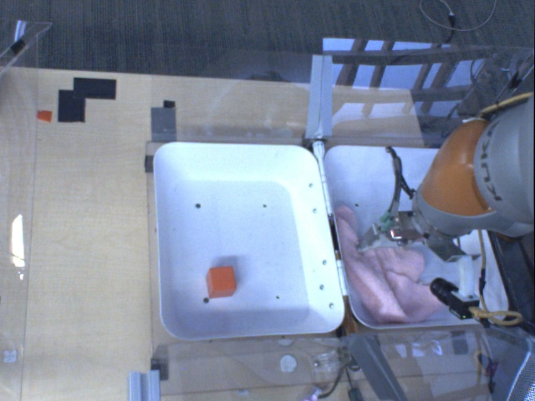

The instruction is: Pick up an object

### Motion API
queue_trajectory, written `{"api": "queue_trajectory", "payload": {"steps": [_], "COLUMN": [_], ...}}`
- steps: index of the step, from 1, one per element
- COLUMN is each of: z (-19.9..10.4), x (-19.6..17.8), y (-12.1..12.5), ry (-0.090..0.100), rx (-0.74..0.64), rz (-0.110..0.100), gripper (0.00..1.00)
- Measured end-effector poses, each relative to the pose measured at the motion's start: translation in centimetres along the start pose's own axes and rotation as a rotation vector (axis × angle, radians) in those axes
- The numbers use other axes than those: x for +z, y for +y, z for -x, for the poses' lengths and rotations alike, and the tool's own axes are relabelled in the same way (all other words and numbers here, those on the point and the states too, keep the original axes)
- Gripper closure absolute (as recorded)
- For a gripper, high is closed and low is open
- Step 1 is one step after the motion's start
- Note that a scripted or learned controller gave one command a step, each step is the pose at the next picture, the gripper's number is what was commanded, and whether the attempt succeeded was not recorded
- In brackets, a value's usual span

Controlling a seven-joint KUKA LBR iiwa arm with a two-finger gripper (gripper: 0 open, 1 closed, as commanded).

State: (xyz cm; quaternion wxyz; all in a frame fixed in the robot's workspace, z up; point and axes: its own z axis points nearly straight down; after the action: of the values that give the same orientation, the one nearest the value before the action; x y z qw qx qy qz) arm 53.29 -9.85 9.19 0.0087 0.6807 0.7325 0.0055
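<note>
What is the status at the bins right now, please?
Hand low in right bin, over pink cloth. Grip state unclear. Orange block sits alone in left bin. Nothing obstructing.

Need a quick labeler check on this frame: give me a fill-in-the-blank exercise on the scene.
1. The orange cube lies in the ____ bin.
2. The cloth in the right bin is ____ in colour.
3. The arm hangs over the ____ bin.
4. The pincer sits just above the ____.

Missing words: left; pink; right; cloth
</note>
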Motion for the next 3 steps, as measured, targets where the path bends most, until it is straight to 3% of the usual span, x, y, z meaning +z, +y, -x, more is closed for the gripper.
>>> {"api": "queue_trajectory", "payload": {"steps": [1, 2, 3], "z": [2.8, -0.3, -0.3], "x": [0.0, 0.0, -1.3], "y": [-4.2, -3.9, -3.4], "ry": [0.0, -0.001, -0.004], "rx": [-0.031, -0.091, -0.093], "rz": [0.001, 0.003, 0.015], "gripper": [0.0, 0.0, 1.0]}}
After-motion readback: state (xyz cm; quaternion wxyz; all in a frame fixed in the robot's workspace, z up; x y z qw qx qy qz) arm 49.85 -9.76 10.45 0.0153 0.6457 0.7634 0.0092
